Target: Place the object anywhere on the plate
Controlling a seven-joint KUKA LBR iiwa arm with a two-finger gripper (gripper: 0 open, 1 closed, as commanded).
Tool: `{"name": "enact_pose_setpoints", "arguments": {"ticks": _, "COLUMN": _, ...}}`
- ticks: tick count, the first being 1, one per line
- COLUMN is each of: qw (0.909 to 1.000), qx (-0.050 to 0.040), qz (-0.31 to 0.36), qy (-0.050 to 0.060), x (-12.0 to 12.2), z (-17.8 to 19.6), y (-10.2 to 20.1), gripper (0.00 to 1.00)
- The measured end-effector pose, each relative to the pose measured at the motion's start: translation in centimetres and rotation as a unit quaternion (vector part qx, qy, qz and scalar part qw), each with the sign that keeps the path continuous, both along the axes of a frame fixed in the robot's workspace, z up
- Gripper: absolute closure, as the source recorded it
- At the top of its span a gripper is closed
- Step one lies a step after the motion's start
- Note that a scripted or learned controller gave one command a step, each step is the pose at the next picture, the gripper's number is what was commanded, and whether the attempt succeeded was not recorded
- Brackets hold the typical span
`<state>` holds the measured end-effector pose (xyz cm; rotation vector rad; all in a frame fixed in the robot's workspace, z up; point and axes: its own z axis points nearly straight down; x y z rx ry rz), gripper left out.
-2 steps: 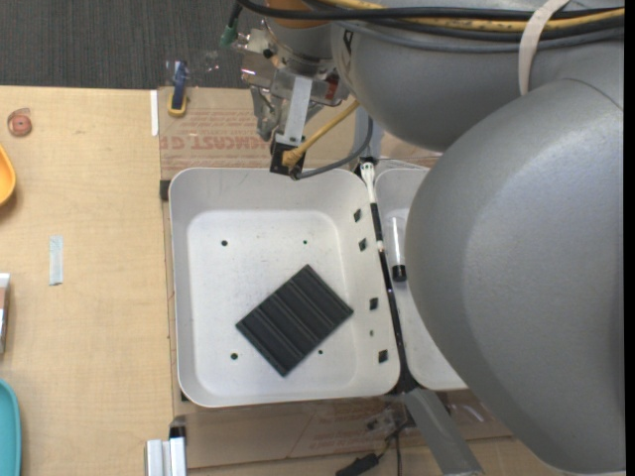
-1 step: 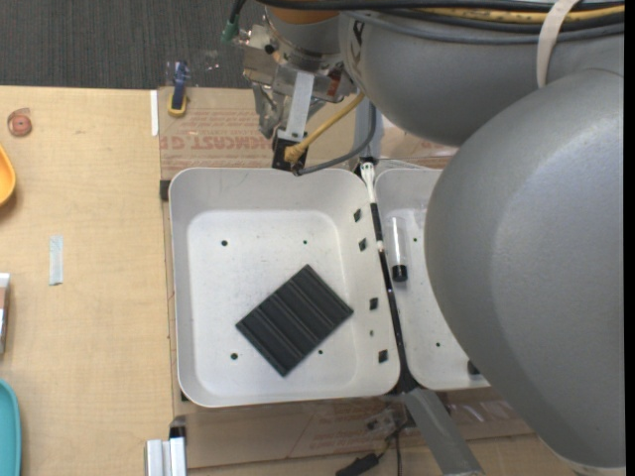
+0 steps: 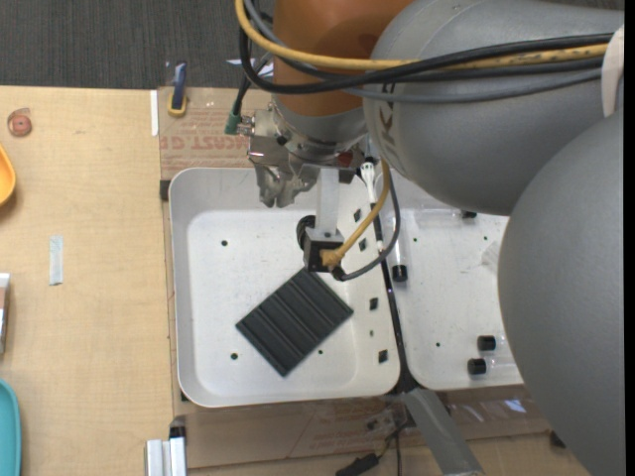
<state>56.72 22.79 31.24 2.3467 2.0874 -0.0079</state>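
A dark grey ribbed plate (image 3: 295,322), rectangular and flat, lies on the floor of the left bin (image 3: 198,266), the shallow white tray on the view's left. It sits turned diagonally, a little toward the bin's near edge, apart from every wall. Its ribbed top is bare, so the placement looks not yet done.

Above the bin's far side, and well short of the plate, hangs the gripper (image 3: 281,194), pointing downward. From this overhead angle the wrist hides too much of it: whether the jaws are open or closed cannot be told, nor whether the object sits between them. Judging by its position, the gripper would need to come toward the near side before anything released could land on the plate.

The grey arm (image 3: 476,97) reaches in from the right and covers much of the picture, with its orange band (image 3: 337,28) at the top centre.

The right bin (image 3: 446,266) adjoins the left one, and two small black pieces (image 3: 486,343) rest near its front. Both bins stand on a pale wooden bench (image 3: 89,296). Flat cardboard (image 3: 203,132) with red lettering lies behind the left bin.
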Motion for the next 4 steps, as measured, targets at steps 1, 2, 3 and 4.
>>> {"name": "enact_pose_setpoints", "arguments": {"ticks": 1, "qw": 0.9842, "qx": 0.0012, "qz": 0.177, "qy": 0.0, "x": 5.1, "z": -12.2, "y": -0.1, "gripper": 1.0}}
{"name": "enact_pose_setpoints", "arguments": {"ticks": 2, "qw": 0.9741, "qx": 0.0013, "qz": 0.226, "qy": 0.0, "x": 1.4, "z": -4.2, "y": -0.8, "gripper": 1.0}}
{"name": "enact_pose_setpoints", "arguments": {"ticks": 3, "qw": 0.9417, "qx": 0.0011, "qz": 0.336, "qy": -0.001, "x": 6.8, "z": -4.6, "y": -0.9, "gripper": 1.0}}
{"name": "enact_pose_setpoints", "arguments": {"ticks": 4, "qw": 0.8735, "qx": 0.0015, "qz": 0.487, "qy": -0.001, "x": 9.3, "z": -1.7, "y": -1.2, "gripper": 1.0}}
